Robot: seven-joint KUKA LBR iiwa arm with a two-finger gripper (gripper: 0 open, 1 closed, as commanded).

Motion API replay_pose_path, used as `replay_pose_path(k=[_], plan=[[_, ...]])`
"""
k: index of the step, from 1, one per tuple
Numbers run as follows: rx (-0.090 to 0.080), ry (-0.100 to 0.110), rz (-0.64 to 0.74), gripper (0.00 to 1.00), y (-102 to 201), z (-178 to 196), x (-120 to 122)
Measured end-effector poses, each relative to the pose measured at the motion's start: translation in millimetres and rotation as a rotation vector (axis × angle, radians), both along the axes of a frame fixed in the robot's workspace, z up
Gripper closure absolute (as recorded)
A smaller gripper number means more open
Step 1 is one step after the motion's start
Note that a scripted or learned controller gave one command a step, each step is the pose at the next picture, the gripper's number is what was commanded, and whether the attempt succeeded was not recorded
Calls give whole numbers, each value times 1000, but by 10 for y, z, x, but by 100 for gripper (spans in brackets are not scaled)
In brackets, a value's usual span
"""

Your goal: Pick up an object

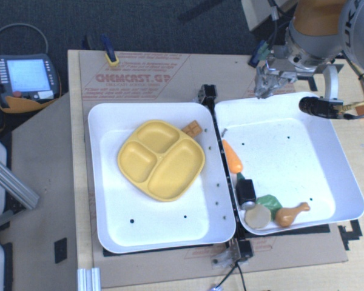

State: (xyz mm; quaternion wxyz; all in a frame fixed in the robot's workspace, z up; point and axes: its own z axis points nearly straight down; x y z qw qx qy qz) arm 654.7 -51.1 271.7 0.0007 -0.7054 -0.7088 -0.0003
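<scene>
Above the right bin's [346, 180] far rim the gripper [268, 88] hangs; whether its fingers stand open or closed I cannot tell, the view being too small there. Nothing appears between them. Candidate objects lie toward the bin's near-left corner, well apart from the fingers: the carrot [232, 156], long axis roughly along the bin's left wall, then a black block [246, 190] and drumstick [291, 213].

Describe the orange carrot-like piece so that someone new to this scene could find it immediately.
Start at the right-hand white bin and follow its left wall, beside the divider between the two bins. The carrot lies there, just above a small black block. It alone is bright orange and tapered; the drumstick nearby is browner and sits at the bin's lower edge.
</scene>
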Motion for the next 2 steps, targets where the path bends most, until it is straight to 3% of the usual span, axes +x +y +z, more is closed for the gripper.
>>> replay_pose_path(k=[1,2], plan=[[1,2,1,100,544,-23,-164],[-1,3,-1,100,985,-153,-164]])
